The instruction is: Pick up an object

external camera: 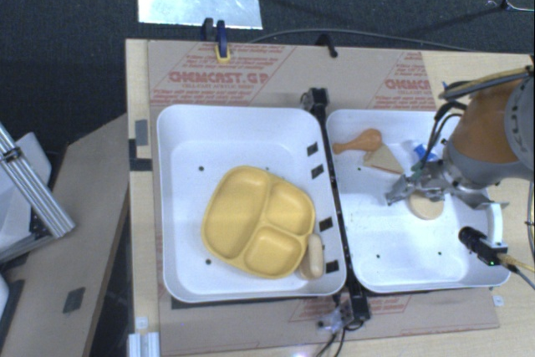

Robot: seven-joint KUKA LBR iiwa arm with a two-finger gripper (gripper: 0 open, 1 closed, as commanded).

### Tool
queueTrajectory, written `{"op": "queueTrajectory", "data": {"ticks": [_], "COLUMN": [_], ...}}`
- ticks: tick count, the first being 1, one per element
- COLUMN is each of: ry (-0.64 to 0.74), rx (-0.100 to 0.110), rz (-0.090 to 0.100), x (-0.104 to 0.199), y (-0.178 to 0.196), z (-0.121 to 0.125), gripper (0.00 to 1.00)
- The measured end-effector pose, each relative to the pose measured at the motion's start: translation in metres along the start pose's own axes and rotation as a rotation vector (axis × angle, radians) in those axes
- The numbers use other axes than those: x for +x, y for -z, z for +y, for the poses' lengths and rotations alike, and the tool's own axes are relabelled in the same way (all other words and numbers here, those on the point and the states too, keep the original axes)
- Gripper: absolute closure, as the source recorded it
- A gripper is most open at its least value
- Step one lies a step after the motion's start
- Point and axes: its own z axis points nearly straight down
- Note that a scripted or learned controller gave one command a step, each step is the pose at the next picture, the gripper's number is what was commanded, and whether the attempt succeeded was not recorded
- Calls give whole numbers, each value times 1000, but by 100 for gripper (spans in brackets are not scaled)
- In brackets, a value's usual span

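Over the right bin (pixel 418 267), the arm (pixel 489 134) is seen reaching in from the right, its hand (pixel 407 190) lowered near the bin's middle. Whether the hand is released or clenched cannot be told from this angle, and nothing is clearly seen in its grasp. A pale round disc (pixel 428 208) is found on the bin floor just beside the hand, on its near side and partly covered by it; whether the two are touching cannot be told. A tan wedge (pixel 385 160) is laid flat just behind the hand, and a brown spoon (pixel 359 141) is set against the wedge's far edge, its handle pointed toward the divider between the bins. A small blue item (pixel 422 153), too small to be made out, is seen beside the wedge, near the arm.

The left bin (pixel 185 171) is occupied by a yellow tray (pixel 259 220) with three compartments, turned at a slant. A beige roll (pixel 314 256) is tucked against the tray's near right corner. Both bins are carried side by side on a tan surface (pixel 138 247) covered by a printed sheet (pixel 234 75).
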Motion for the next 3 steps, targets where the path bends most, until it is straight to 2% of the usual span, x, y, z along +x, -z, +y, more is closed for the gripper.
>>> {"op": "queueTrajectory", "data": {"ticks": [1, 2, 3], "ry": [0, 3, 3], "rx": [-14, -1, -1], "rz": [-6, 1, 1], "x": [-2, -2, -11], "y": [15, 79, 128], "z": [3, 3, 9], "gripper": [100, 100, 100]}}
